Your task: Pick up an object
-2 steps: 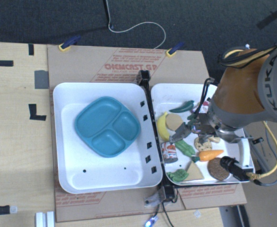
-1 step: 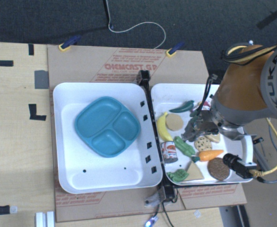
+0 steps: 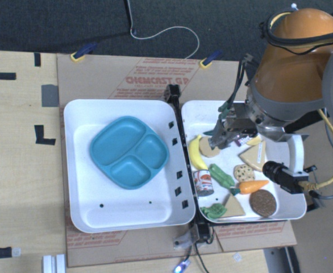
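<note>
The grey two-finger gripper (image 3: pixel 219 143) hangs low over the right white bin (image 3: pixel 294 214), just above the yellow plastic banana (image 3: pixel 196 154). Finger state cannot be determined. The blue divided plate (image 3: pixel 129 151) lies in the left white bin (image 3: pixel 81 209).

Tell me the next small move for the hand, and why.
Probably a short drop straight down: the hand hangs low in the right bin, just above a tan round piece beside the banana, with nothing seen between its fingers.
</note>
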Controlling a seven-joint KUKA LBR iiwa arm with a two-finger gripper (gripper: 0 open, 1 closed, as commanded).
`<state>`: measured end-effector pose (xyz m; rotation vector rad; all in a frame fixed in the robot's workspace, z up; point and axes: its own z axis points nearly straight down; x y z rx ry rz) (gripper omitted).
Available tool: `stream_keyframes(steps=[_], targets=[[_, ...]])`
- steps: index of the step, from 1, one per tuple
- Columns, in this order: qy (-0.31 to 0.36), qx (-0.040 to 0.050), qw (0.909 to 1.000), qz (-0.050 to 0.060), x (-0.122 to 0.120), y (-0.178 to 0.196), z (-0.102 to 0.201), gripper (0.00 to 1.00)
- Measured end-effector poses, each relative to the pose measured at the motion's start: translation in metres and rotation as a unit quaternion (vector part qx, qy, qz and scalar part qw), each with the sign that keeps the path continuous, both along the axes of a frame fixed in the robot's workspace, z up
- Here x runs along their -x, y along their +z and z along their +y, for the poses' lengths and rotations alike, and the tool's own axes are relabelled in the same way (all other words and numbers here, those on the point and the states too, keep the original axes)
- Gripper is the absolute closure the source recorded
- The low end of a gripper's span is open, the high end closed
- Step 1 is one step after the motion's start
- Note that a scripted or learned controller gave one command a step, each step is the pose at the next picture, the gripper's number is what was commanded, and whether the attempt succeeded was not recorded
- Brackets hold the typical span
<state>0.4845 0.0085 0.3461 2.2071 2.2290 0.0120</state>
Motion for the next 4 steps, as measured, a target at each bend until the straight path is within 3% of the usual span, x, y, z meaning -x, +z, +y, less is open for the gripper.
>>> stream_keyframes(steps=[1, 2, 3, 4], targets=[[-0.001, 0.0009, 1.0, 0.008, 0.002, -0.061, 0.063, 1.0], [-0.004, 0.0001, 1.0, -0.003, 0.0, 0.075, 0.039, 1.0], [-0.001, -0.0005, 1.0, -0.001, 0.0, 0.169, 0.088, 1.0], [-0.008, 0.0021, 0.9999, 0.009, 0.001, 0.081, 0.004, 1.0]])
